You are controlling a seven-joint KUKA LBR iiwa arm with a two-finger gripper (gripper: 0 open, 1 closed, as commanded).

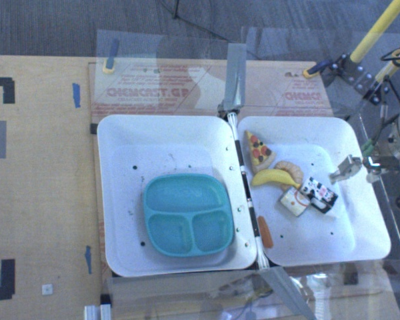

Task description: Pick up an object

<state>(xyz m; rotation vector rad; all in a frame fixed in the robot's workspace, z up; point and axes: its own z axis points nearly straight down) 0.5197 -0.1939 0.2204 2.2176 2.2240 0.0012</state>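
- Two white bins sit side by side on the bench. The left bin (pixel 120 145) has a teal divided tray (pixel 187 213) in it, lying toward the near side.
- The right bin (pixel 360 239) has all the small stuff, bunched up in its left half.
- A pizza slice toy (pixel 259 149) sits at the far left, just beside the wall between the bins.
- Just near of that there's a banana (pixel 275 177), touching a round tan cookie-looking thing (pixel 290 171).
- Next to the banana on the near right is a small white block (pixel 293 202), touching a black and white box (pixel 319 195).
- An orange carrot-ish stick (pixel 265 232) lies near the divider, closer to the near edge.
- The gripper (pixel 347 167) comes in from the right, over the right bin, just right of the black and white box. Nothing visibly between its fingers, and honestly can't tell if they're spread or closed, too blurry.
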